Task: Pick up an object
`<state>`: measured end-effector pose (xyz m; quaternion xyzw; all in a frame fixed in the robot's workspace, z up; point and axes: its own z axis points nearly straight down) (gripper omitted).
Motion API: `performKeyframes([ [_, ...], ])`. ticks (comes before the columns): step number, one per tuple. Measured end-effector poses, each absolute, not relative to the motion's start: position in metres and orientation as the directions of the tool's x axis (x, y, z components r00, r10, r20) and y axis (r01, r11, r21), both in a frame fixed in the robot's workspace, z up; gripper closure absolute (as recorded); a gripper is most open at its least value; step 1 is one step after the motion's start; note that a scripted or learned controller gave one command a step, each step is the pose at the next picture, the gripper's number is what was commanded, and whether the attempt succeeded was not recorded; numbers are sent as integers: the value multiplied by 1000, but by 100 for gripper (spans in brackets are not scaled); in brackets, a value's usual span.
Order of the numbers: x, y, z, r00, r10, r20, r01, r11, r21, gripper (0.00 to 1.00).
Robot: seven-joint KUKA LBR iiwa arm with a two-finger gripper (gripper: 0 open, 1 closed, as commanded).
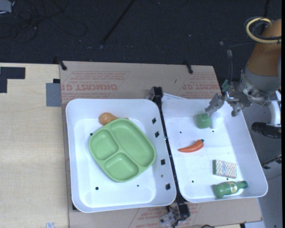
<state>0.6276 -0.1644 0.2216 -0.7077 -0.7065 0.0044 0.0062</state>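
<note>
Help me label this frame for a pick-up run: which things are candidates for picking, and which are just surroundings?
Candidates:
- green block, nearest the tool
- orange chili pepper
- small patterned packet
- green bottle
- green divided plate
- orange item partly behind the plate

Surroundings:
- two white bins
- cardboard sheet
- wooden bench

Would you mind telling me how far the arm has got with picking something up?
Nothing looks picked yet. The gripper is at the right bin's far edge, beside the green block, which rests on the bin floor. The orange pepper, patterned packet and green bottle also lie there. Grasping and lifting remain.
</note>
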Motion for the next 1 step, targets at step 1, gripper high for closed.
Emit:
performKeyframes([
  [1,630,-165,230,0,1000,1,1000,0,-2,0],
])
